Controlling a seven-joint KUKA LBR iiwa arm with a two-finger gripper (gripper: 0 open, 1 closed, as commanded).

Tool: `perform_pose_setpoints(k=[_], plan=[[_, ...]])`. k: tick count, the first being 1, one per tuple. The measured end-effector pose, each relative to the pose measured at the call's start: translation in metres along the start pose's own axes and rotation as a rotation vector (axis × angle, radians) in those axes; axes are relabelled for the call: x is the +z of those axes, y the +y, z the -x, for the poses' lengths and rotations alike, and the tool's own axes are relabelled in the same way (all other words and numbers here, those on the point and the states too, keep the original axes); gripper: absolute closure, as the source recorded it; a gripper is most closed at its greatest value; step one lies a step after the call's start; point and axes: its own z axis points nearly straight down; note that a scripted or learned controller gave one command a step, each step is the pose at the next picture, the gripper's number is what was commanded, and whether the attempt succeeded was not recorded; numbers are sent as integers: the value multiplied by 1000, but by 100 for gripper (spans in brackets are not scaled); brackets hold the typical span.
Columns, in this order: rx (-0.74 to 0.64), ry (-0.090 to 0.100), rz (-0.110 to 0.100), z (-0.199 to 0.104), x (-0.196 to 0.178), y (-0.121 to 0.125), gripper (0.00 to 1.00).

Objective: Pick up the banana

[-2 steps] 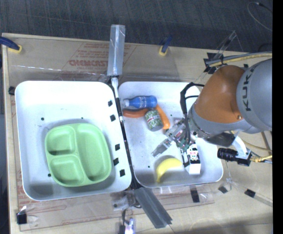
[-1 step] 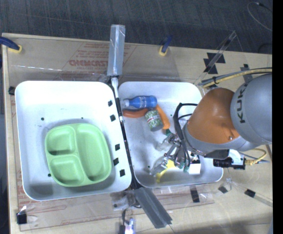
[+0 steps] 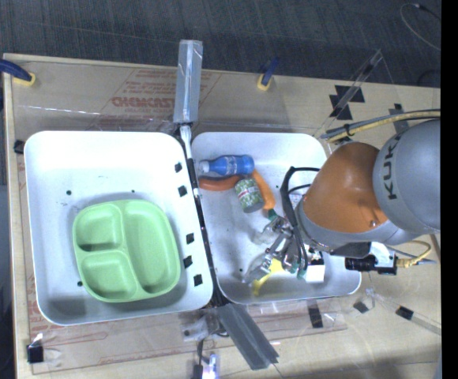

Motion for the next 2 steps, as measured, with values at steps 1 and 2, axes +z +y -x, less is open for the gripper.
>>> perform_pose_setpoints(k=[1, 2], plan=[[-231, 2, 0, -8, -3, 12, 0], [-235, 2, 0, -8, -13, 14, 100]])
